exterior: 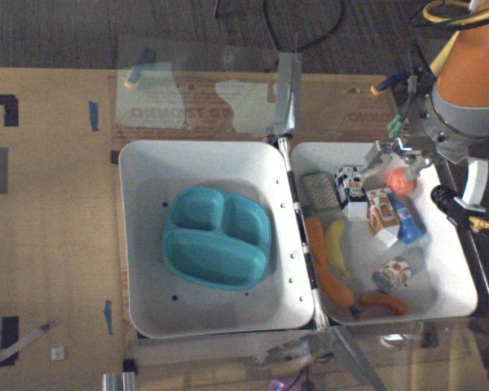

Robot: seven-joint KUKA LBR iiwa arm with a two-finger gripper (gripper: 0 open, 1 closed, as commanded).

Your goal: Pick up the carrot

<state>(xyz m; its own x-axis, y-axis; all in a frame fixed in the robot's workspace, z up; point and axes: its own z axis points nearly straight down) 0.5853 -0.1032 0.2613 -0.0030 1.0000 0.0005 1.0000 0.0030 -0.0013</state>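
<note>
- Carrot lies in the right bin, along its left wall, running from mid-bin down toward the near edge.
- Banana lies just beside the carrot, on its right, roughly parallel.
- Arm enters from the upper right; its gripper hangs over the far part of the right bin, well apart from the carrot.
- Whether the fingers are apart or together cannot be told; a red-orange round thing sits right under them.
- Blue bottle, a small orange-and-white box, a green sponge-like block and a small can also lie in that bin.
- Teal divided plate rests in the left bin.
</note>
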